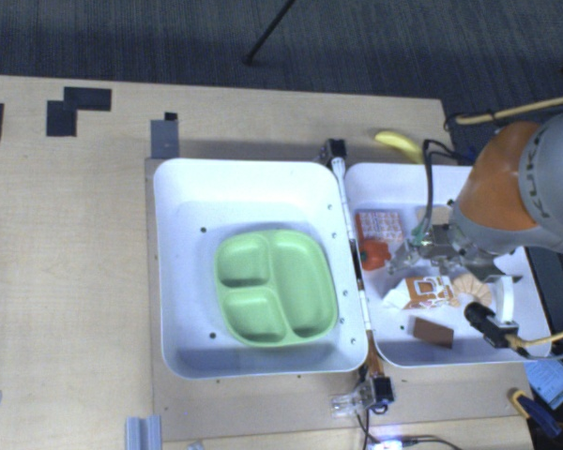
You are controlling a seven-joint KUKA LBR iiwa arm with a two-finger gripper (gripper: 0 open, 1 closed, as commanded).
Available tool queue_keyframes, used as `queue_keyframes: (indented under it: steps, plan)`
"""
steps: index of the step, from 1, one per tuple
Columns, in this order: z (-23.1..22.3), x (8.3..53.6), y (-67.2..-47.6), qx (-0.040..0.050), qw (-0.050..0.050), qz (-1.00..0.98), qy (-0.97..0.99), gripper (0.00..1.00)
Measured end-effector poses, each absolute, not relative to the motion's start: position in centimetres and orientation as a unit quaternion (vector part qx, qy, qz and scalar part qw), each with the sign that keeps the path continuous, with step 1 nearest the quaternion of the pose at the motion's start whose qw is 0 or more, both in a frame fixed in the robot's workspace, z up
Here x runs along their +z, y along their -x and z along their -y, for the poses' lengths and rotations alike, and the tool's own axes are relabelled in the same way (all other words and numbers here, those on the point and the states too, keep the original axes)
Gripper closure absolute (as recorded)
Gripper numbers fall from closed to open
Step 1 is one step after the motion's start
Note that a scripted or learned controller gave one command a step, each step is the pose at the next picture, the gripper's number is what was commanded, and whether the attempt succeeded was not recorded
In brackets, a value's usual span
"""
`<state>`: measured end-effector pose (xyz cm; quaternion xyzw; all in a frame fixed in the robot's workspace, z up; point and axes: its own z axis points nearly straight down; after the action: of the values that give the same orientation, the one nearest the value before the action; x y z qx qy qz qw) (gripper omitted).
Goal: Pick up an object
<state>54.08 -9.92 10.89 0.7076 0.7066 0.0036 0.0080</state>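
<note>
While the gripper [422, 251] hangs low over the right bin [394, 186], its jaws are too small and cluttered with metalwork to read, so I cannot tell how wide they stand or whether anything sits between them. It is at the centre right of the frame, just above a small orange-and-white packet [430, 292] that lies on the bin floor. To its left, close by, are a red object [375, 254] and a printed red-and-white card [379, 223] above it; a brown block [433, 331] lies lower, near the bin's bottom edge.

Judged from this, the step in hand is the descent and closing on one item, most likely the packet. To do it well, the arm [521, 190] should come straight down so the tips straddle one object alone, not the packet and the red object together. Flat things like the packet and the card give little to pinch, so the tips need to reach the floor and close across a short edge. The brown block, being thicker, looks the easier catch.

Further out, toward the lower left of centre, the left bin [178, 251] holds a green divided tray [275, 286], well apart from the gripper.
</note>
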Motion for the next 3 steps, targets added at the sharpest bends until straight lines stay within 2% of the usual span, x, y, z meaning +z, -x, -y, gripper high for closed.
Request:
queue_keyframes:
  steps: [1, 2, 3]
  plan:
    - [9.8, 11.9, -54.2, 0.0045, 0.009, -0.707, -0.707, 1.00]
    - [9.8, 11.9, -54.2, 0.0046, 0.009, -0.707, -0.707, 0.00]
    - [9.8, 13.0, -54.3, 0.0057, 0.009, -0.708, -0.706, 1.00]
